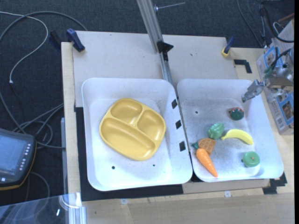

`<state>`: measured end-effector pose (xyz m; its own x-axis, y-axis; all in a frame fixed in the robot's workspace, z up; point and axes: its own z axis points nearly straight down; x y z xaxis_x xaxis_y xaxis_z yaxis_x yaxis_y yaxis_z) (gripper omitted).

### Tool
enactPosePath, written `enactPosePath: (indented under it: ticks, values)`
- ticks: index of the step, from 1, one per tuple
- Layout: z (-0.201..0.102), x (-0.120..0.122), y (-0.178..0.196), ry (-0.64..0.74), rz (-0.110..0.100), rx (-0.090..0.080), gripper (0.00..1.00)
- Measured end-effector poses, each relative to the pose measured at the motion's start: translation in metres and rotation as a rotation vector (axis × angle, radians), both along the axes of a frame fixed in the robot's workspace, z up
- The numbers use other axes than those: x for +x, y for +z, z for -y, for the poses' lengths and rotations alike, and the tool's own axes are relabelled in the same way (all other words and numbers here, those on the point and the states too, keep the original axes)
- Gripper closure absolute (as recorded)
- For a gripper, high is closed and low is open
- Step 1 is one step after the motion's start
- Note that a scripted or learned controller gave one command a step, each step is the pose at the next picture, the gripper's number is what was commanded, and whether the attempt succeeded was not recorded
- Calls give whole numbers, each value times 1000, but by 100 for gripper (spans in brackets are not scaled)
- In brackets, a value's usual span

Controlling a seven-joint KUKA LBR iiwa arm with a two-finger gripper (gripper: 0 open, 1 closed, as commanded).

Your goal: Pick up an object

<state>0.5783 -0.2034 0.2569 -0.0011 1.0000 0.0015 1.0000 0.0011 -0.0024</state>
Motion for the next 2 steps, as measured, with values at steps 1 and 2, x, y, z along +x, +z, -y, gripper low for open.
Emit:
enactPosePath:
  ticks: [1, 2]
  values:
    - [0, 0, 0, 0, 0, 0, 0]
    - [5, 0, -43, -1, -3, 0, 0]
